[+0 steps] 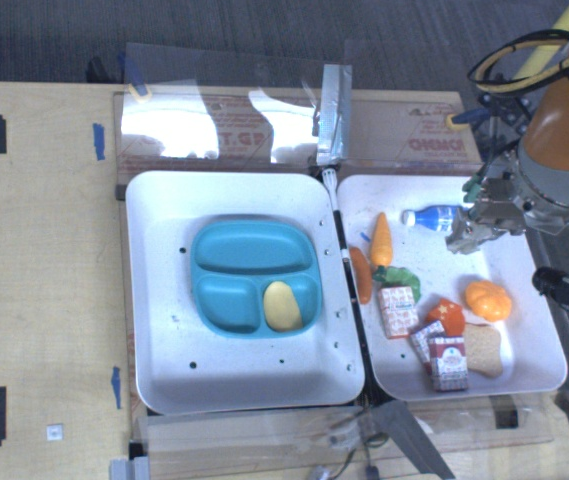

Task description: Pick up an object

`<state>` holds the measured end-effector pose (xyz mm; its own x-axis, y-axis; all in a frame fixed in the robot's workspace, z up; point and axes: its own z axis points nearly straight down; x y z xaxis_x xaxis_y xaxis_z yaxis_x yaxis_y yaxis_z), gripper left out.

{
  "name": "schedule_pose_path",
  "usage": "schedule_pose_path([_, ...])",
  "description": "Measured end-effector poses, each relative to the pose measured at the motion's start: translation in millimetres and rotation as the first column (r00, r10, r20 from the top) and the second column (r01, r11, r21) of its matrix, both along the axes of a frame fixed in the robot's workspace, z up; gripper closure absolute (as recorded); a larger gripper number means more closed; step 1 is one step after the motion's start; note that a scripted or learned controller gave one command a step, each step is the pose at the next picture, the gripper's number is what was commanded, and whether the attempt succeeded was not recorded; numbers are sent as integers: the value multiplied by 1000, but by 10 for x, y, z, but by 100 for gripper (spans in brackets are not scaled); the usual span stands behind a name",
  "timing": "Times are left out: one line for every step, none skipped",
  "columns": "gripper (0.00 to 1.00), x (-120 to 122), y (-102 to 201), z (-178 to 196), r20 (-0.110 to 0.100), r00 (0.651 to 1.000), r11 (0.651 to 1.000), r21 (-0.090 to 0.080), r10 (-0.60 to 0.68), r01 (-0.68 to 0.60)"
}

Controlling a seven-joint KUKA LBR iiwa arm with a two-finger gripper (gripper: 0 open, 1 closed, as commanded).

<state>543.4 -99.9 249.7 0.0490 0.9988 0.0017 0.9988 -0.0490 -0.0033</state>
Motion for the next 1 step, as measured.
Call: schedule_pose_path([100, 48, -379, 531, 9, 998, 998, -4, -66, 66])
